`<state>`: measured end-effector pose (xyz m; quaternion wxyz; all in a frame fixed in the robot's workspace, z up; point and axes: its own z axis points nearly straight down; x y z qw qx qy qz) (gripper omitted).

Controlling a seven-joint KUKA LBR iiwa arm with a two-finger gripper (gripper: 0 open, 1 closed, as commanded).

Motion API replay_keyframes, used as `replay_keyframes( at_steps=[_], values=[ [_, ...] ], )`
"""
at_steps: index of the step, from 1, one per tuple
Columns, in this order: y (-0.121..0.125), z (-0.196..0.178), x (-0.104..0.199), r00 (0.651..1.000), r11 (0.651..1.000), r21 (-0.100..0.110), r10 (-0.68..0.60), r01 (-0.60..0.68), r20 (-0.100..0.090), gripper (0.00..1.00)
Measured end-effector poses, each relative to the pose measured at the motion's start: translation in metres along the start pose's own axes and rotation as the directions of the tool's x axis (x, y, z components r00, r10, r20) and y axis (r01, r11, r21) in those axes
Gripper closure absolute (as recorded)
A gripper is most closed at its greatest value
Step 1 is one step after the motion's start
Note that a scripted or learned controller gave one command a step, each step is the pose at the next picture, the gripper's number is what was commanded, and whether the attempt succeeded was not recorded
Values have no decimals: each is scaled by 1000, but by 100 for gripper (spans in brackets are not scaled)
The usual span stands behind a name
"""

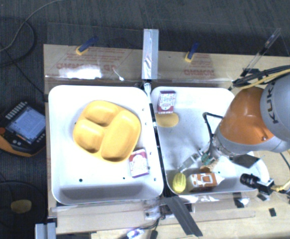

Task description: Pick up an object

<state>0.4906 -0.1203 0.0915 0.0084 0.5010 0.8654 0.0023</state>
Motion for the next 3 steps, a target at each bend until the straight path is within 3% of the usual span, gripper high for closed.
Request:
replay_keyframes(
  at_steps=[1, 2, 3],
  values=[
    [32, 2, -30, 960, 960, 8, 281, -281, -10, 0],
    [2, -1, 6, 982, 982, 11, 187, -187, -7, 0],
    [4, -11, 6, 982, 982, 8, 188, -188, -8, 100]
  ],
)
